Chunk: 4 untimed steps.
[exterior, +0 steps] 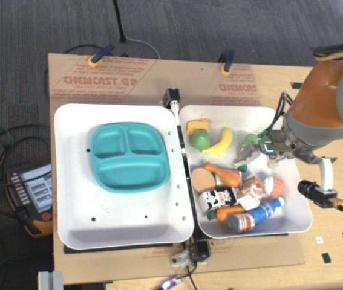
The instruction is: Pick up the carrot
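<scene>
camera view: tool over the right bin, can't tell its state, carrot lying mid-bin just left of and below the tool, banana above the carrot, teal tray in the left bin

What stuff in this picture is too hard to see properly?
- Gripper: in the camera view it is small and blurry, so whether it grips anything stays unclear.
- Carrot: its thin end runs under the neighbouring toys.
- Bottle: its label is too small to read.
- Arm: cut off by the right edge.
</scene>
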### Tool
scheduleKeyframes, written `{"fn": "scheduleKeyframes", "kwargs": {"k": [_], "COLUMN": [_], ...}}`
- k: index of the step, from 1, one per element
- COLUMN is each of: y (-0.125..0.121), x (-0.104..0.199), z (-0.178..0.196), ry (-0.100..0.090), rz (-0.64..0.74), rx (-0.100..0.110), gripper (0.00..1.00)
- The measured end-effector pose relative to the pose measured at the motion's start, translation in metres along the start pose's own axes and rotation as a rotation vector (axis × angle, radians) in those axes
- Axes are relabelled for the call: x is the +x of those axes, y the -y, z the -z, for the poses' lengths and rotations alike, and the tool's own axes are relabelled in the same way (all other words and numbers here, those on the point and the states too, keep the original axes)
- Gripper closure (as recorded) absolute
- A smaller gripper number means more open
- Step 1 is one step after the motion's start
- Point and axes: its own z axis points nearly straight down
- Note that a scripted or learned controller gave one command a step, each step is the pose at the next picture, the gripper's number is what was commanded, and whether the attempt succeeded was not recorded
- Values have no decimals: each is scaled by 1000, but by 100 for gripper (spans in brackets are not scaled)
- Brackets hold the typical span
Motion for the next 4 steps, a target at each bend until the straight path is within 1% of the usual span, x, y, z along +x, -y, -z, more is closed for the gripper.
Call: {"fn": "scheduleKeyframes", "kwargs": {"k": [1,2,3,4], "y": [-21,-35,-55,-23], "x": [36,45,35,31], "z": [-98,-105,-105,-105], "ry": [1,2,6,2], "rz": [-42,-224,303,-2], "rx": [-2,-5,-12,-17], "gripper": [0,0,0,0]}}
